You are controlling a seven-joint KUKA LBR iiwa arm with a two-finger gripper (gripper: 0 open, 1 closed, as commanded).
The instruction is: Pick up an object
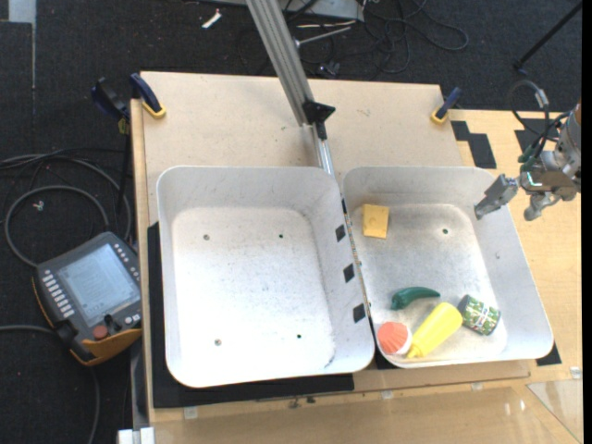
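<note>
Two shallow white bins side by side on a wooden bench (240,128), left bin (185,192), right bin (504,266).

Gripper (516,204) at the right edge of the view, over the upper right rim of the right bin, two grey fingers (493,197) spread apart and pointing down and left, nothing between them. Wide open, holding nothing.

All loose things in the right bin. Yellow sponge block (376,220) near the upper left of that bin, lying flat, well apart from the gripper, off to its left and slightly lower in the view. Other four things clustered along the near edge of the bin, well below the gripper: green curved piece (413,296), like a pepper or a pickle; just below it, yellow bottle (435,328) lying on its side, slanted, tip toward lower left; orange-red round thing (394,338) touching or just beside the bottle's lower end, at the bin's lower left corner; small green-patterned can (479,314) just right of the bottle, on its side.

Slanted metal pole (277,49) running from the top of the view down to the seam between the bins. Handheld control pad (88,289) on the dark floor left of the bench. Clamps (148,95) at the bench's far corners.
</note>
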